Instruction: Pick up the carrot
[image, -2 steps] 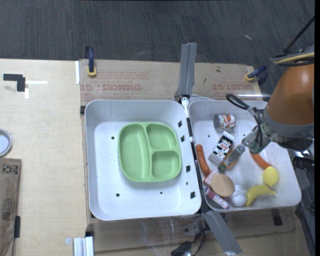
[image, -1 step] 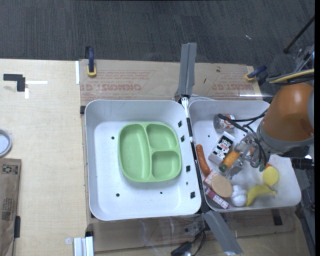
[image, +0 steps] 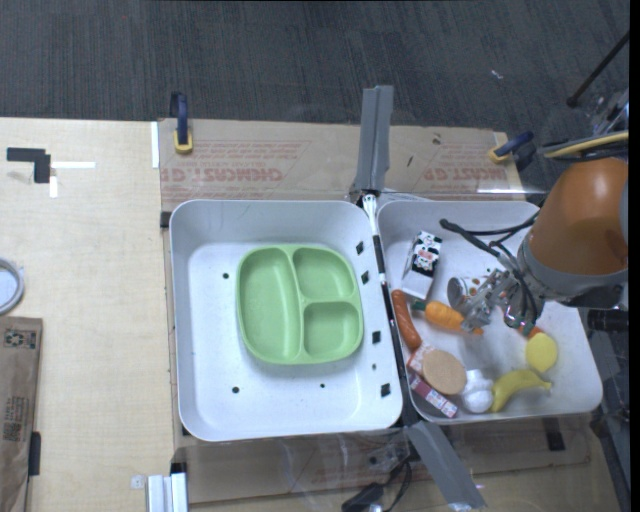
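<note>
The short orange carrot (image: 443, 317), tapered and plastic-looking, lies near the middle of the right-hand shallow white bin (image: 580, 385). The metal two-finger gripper (image: 484, 300) hangs just at the carrot's 3 o'clock, reaching in from the right on the grey arm with its orange band (image: 590, 215). The fingertips blur into cables and bright metal, so I cannot tell whether the claw stands wide or narrow; nothing appears to sit between the fingers, though the view is poor there.

To do the grasp well, the claw should probably centre over the carrot's thick middle, straddle it across the short axis and come down squarely, so that the smooth, rounded body does not squirt out sideways.

Room is tight. A long reddish sausage (image: 405, 320) lies just at the carrot's 9 o'clock, close to the bin's left wall. A small black-and-white carton (image: 424, 256) sits at 11 o'clock, a round tan disc on a pink tray (image: 441, 374) at 6 o'clock. A yellow lemon-shaped fruit (image: 541, 352) and a yellow banana (image: 518, 386) lie toward 4 o'clock, well apart. The most open floor is at 12 to 1 o'clock. The left bin (image: 200, 330) holds a green divided plate (image: 298, 303).
</note>
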